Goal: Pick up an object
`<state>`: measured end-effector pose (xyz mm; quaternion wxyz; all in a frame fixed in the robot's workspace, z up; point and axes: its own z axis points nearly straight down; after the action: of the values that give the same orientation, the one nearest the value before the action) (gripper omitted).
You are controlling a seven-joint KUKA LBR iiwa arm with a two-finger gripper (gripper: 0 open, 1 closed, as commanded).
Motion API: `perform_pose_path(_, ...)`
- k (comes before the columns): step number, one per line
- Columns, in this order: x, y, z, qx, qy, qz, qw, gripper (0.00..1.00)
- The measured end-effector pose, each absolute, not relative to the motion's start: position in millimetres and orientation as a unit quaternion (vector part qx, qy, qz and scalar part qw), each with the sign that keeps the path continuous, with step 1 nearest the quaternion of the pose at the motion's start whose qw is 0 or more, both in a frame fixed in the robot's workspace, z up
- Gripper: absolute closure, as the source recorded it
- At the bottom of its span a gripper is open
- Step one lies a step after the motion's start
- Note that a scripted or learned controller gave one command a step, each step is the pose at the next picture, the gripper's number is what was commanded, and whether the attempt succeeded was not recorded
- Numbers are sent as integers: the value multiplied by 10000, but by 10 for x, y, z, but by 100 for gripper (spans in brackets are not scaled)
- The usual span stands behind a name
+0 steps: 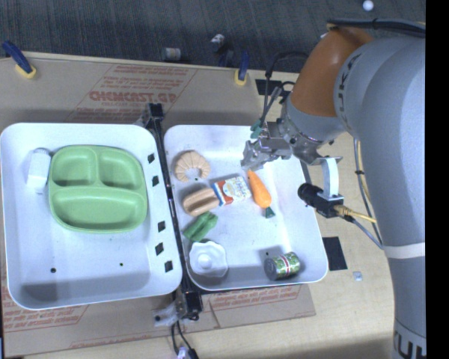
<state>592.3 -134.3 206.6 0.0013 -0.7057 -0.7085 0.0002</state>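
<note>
The right bin (307, 234) holds an orange carrot (260, 190), a small red, white and blue carton (231, 190), a hot dog bun (199, 200), a tan ridged pastry (191, 165), a green pickle (200, 226), a white cup-like piece (208, 259) and a green can (283, 265). My gripper (256, 155) hangs over the bin's far right part, just above the carrot's upper end and the carton's right corner. Nothing shows held in it. The grey arm with its orange band covers the bin's far right corner.
The left bin (22, 275) carries a green divided plate (99, 188) and a small white object (37, 169) at its left wall. A black divider (162, 193) separates the bins. Blue clamps (19, 58) hold the cardboard base. A black cable fitting (318, 198) juts over the right bin's rim.
</note>
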Motion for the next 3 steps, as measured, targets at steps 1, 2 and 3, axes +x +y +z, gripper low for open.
perform_pose_path(1, 5922, -1339, 2063, -7053, -7089, 5, 17, 0)
perform_pose_path(2, 5604, -1067, 1190, -7056, -7086, 10, 21, 0)
perform_pose_path(3, 5613, -1066, 1297, -7041, -7101, 6, 22, 100)
